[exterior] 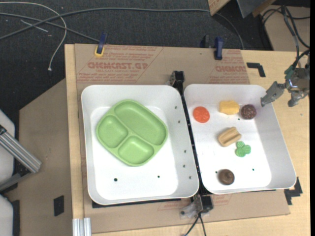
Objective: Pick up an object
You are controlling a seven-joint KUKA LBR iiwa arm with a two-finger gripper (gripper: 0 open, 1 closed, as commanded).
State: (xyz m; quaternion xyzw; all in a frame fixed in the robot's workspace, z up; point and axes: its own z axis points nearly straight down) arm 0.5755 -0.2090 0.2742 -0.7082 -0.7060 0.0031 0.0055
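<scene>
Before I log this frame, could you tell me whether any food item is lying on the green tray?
No. The green tray in the left bin has bare compartments, while the food items all lie in the right bin.

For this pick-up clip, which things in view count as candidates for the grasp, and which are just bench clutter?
In play: gripper at the right bin's upper right corner; in that bin an orange disc, yellow block, dark red ball, tan roll, green piece, brown donut.

Lying about: green divided plate in the left bin; blue clamps; floor cables.
</scene>
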